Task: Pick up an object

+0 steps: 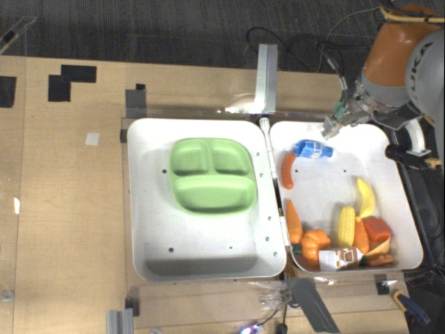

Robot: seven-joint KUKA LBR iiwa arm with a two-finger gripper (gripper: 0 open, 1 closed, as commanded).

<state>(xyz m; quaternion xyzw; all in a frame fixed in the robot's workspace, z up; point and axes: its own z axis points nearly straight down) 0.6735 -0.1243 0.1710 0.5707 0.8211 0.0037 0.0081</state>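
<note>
The wide tan wooden bench (62,207) carries two shallow white bins side by side. The left white bin (149,245) has a light green plastic tray with three sections (212,175) lying flat in it. The right white bin (407,221) has the toys. The grey robot arm with the orange band (396,54) reaches in from the right, and its small gripper (334,126) hangs over the far rim of the right bin. It has nothing in it that I can see, and it is too small and blurry to say how its tips stand. The closest toy is the little blue and white packet (313,149), just beside the gripper, a bit nearer the camera and to its left. Its long side runs left to right. Next to that is a red-orange sausage-shaped toy (286,170), standing along the left wall. Farther off, near the front corner, sit a yellow banana (365,195), a yellow corn cob (345,226), an orange carrot (294,223) and a small orange pumpkin (314,242), all crowded close. I think the packet is the easy one: a short drop down and toward the camera.
</note>
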